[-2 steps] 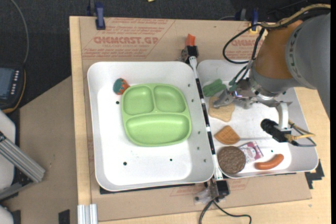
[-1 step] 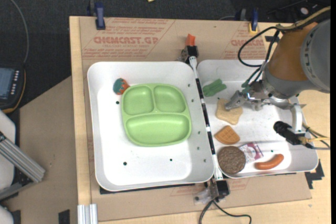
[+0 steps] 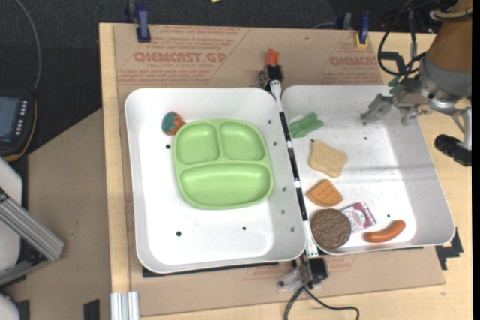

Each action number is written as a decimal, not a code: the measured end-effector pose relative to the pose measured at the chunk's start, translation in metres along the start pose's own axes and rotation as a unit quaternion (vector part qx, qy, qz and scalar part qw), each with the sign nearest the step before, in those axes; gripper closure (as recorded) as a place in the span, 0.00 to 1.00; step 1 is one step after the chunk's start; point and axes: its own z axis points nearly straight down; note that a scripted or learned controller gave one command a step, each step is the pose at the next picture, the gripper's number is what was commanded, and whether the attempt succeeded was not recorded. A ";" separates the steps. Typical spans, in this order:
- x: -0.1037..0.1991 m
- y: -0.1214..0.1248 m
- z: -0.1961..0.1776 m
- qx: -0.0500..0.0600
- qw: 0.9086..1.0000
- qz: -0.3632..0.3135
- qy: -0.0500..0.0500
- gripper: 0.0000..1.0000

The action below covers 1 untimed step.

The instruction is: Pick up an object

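Note:
My gripper [image 3: 391,113] hangs over the far part of the right bin [image 3: 420,161], with its fingers [image 3: 373,113] spread and nothing between them. Toy food lies in that bin to the left of and nearer than the gripper. There is a green piece [image 3: 305,124] by the divider, a tan toast slice [image 3: 328,158] and an orange waffle-like piece [image 3: 324,192]. Further forward are a round brown patty [image 3: 331,228], a small pink packet [image 3: 361,215] and a red sausage [image 3: 384,231]. None of them touches the gripper.
The left bin [image 3: 150,221] holds a green divided plate [image 3: 222,161] and a small red and green toy [image 3: 172,122] at its far left corner. A black clamp [image 3: 271,76] sits where the bins meet at the back. Cables trail at the back right.

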 end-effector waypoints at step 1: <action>0.082 -0.059 0.010 0.008 1.000 -0.004 0.006 0.00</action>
